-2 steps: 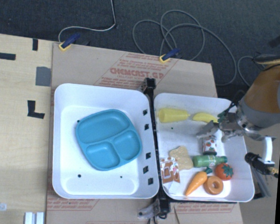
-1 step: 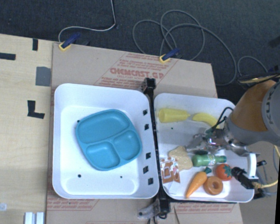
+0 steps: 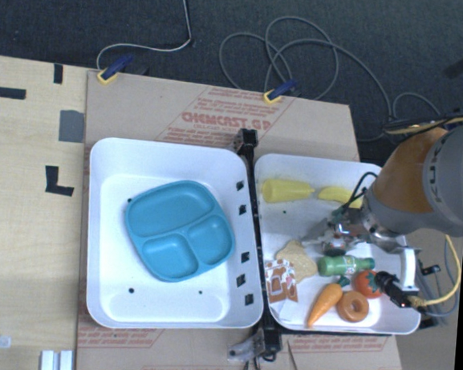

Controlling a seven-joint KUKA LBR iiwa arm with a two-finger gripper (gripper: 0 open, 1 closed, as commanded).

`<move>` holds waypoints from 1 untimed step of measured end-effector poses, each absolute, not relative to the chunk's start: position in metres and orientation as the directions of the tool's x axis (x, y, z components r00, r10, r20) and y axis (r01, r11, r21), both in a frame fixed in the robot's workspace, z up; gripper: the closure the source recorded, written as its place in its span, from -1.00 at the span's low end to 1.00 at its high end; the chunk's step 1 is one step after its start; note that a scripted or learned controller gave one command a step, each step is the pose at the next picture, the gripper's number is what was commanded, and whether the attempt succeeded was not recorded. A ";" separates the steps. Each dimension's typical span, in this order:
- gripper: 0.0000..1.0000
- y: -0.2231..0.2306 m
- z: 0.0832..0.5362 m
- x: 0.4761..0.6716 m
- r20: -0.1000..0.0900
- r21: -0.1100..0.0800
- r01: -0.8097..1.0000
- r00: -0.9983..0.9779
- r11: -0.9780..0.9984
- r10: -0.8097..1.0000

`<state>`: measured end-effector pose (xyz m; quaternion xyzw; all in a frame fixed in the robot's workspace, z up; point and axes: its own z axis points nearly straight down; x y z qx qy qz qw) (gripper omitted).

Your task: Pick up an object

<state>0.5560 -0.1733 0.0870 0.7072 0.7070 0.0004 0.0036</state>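
The right bin (image 3: 314, 165) holds several toy foods: a yellow piece (image 3: 286, 190) at the back, another yellow piece (image 3: 334, 194) beside it, a tan slice (image 3: 295, 258), a green bottle (image 3: 342, 265), a tomato (image 3: 367, 283), a carrot (image 3: 325, 303), a brown ring (image 3: 354, 307) and a printed packet (image 3: 280, 281). My gripper (image 3: 338, 232) reaches down into this bin from the right, just above the green bottle and right of the tan slice. Its fingertips are lost among dark parts.
The left bin (image 3: 104, 209) carries a blue divided plate (image 3: 179, 229). A black divider (image 3: 248, 222) separates the bins. Cables (image 3: 300, 49) lie behind the cardboard sheet. The arm's orange band (image 3: 410, 168) overhangs the right bin's right rim.
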 end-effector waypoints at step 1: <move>-1.00 -0.174 0.087 0.556 -0.004 0.007 1.000 0.000 0.000 1.000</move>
